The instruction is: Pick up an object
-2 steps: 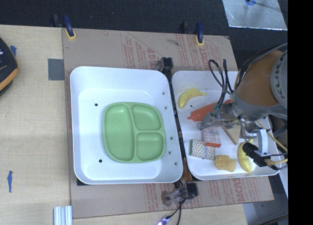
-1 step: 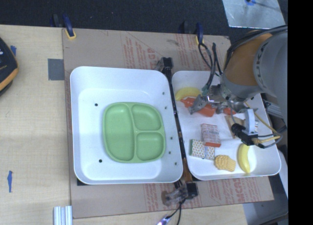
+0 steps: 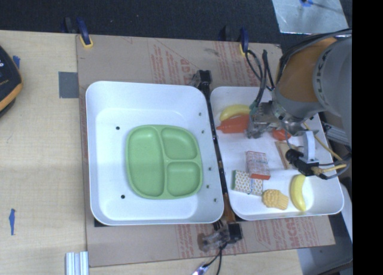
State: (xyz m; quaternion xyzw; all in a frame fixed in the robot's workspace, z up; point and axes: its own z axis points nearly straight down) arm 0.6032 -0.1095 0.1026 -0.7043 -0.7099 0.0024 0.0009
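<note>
The right white bin holds several small items. A yellow banana-shaped toy and an orange-red piece lie at its far left. A pink-and-white packet and a patterned packet sit in the middle. A yellow corn-like toy and a yellow fruit rest near the front edge. My gripper hangs low over the bin's far part, just right of the orange-red piece. The grey wrist with its orange band covers the bin's far right corner.
The left white bin carries a green divided plate. A brown stick and a small red piece lie under the wrist. Cables run beside the arm. Black clamps sit between the bins.
</note>
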